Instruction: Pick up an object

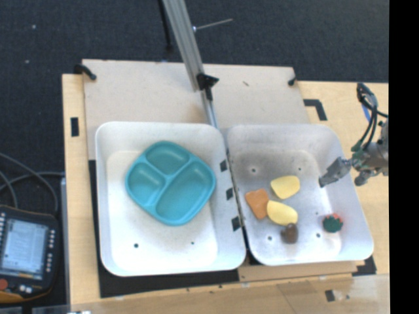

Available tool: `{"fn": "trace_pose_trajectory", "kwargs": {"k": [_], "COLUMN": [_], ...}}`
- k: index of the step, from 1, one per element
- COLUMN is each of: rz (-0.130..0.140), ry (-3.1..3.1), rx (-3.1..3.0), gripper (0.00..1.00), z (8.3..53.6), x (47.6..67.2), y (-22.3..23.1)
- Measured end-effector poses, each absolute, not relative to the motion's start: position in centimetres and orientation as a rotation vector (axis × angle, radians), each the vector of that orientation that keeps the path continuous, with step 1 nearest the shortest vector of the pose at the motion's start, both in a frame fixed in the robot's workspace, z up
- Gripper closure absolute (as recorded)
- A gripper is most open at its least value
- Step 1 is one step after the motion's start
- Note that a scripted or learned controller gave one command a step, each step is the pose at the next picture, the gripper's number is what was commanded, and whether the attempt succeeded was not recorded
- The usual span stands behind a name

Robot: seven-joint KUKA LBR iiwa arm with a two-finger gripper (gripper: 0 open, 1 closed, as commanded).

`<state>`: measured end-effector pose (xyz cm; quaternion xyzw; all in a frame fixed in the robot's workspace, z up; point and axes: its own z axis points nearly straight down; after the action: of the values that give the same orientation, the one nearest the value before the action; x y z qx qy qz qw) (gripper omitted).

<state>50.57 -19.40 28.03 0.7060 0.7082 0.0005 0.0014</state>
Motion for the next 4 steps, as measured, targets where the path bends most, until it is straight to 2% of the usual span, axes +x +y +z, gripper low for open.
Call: {"fn": "trace_pose_trajectory", "kwargs": {"k": [1, 2, 4], "rz": [0.002, -0.003, -0.005], "ry": [2.223, 2.222, 2.222], "rx": [2.217, 2.221, 2.224], "gripper": [0.00, 0.00, 0.00], "z": [28.0, 23.7, 11.5], "x": [50.6, 50.5, 51.0], "y": [-19.4, -18.9, -19.9]}}
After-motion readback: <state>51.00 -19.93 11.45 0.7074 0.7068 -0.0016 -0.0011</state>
